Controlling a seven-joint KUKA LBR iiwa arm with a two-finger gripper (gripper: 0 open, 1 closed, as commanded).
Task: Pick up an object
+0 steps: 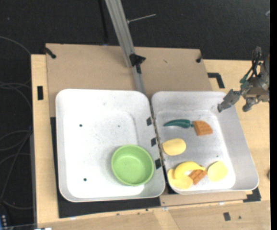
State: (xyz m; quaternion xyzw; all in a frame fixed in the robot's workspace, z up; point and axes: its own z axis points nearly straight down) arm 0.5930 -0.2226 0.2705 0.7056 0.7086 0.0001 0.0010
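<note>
1. My gripper point(237, 103) looks like dull grey metal, above the right bin's point(234, 143) far right corner.
2. Both bins look like smooth white plastic, faintly speckled; the left bin point(90, 128) has a soft sheen.
3. The green bowl point(132, 164) in the left bin's near right corner looks like matt plastic.
4. The bench point(100, 71) beyond the left bin is flat, matt brown board.
5. The pole point(121, 32) rising beyond both bins looks like pale brushed metal.

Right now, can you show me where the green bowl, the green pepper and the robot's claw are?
green bowl point(132, 164), camera view, inside of its base.
green pepper point(178, 123), camera view, middle of its body.
gripper point(235, 102), camera view, between its fingertips.
</note>
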